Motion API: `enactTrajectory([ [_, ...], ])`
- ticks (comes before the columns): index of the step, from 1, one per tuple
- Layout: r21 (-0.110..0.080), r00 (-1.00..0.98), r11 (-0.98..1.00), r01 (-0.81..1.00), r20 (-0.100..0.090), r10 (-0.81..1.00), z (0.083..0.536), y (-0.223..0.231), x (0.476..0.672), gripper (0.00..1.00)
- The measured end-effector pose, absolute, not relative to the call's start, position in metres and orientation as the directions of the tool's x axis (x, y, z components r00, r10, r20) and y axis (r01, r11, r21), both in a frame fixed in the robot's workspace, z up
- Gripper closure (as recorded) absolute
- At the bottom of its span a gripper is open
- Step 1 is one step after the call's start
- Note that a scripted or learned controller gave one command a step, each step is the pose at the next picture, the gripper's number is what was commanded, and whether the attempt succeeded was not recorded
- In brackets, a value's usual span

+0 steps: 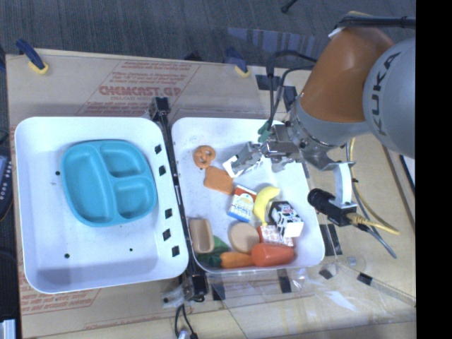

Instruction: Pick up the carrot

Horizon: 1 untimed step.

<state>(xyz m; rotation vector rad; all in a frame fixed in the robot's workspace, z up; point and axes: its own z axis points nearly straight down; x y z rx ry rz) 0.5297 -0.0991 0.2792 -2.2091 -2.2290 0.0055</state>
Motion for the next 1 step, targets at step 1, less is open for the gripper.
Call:
enactTrajectory([
  [1,-0.012,-0.149,0.149,0.989,0.002,0.989,0.1876,-0.1803,0.5679,0.0],
])
